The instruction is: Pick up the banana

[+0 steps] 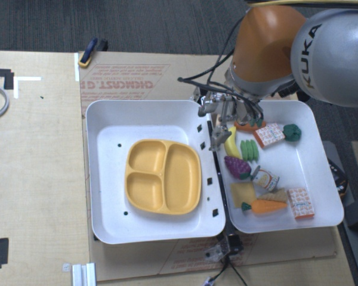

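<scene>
The banana [232, 143] lies in the right bin [317, 137], near that bin's upper left corner and close to the wall shared with the left bin [101, 177]; its upper end is hidden under the gripper [222, 127]. The gripper hangs directly over that end, at the dividing wall, but whether the fingers are spread, closed or gripping the banana cannot be told from this angle. Just right of the banana sits a green pea pod [249, 149], and below it a bunch of purple grapes [237, 166]. Farther right lie a small red-and-white box [269, 134] and a dark green vegetable [292, 131]. Toward the bin's near side rest a small jar [264, 179], a yellow cheese wedge [243, 192], a carrot [267, 207] and another red-and-white carton [301, 203]. The left bin holds a yellow divided plate [164, 176]. Both bins stand on cardboard [125, 79] over the pale worktop [36, 177].
</scene>
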{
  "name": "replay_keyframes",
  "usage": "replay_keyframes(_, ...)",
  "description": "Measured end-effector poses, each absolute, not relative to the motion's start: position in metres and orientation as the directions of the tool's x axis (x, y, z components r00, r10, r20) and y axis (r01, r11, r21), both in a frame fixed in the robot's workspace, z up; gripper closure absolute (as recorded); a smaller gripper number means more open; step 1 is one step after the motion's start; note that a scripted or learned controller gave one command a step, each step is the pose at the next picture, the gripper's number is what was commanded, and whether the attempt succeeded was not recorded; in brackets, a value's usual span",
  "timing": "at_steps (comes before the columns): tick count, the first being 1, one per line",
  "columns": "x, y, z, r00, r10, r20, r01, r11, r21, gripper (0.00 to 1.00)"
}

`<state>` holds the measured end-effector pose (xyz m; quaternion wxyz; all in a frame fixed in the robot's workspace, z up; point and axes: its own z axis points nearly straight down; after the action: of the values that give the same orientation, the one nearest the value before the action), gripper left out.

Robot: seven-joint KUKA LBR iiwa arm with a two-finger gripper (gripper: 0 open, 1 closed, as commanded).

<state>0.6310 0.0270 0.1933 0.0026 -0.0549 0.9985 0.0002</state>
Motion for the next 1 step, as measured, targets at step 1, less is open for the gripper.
replay_keyframes(1,0.5883,-0.0099,0.1930,-0.935,-0.354,-0.003,-0.354,0.935,-0.001,0.00)
